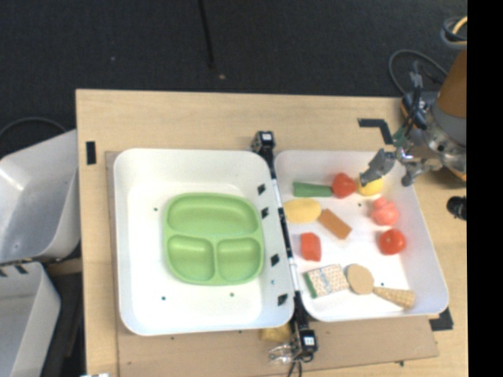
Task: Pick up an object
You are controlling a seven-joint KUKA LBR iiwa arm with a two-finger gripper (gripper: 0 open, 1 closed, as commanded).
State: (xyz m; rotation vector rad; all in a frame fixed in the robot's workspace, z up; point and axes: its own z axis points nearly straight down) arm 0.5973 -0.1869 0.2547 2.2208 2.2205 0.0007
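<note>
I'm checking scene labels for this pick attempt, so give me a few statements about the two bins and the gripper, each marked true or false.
1. The green divided plastic plate lies in the left white bin. True.
2. The gripper hangs over the left bin. False: it is at the far edge of the right white bin, beside the small yellow toy piece.
3. The flat green strip lies in the right bin. True.
4. The green plate has food in its compartments. False: all three compartments look bare.
5. The tan ice-cream-cone-shaped toy lies at the far edge of the right bin. False: it lies near the near edge.
</note>
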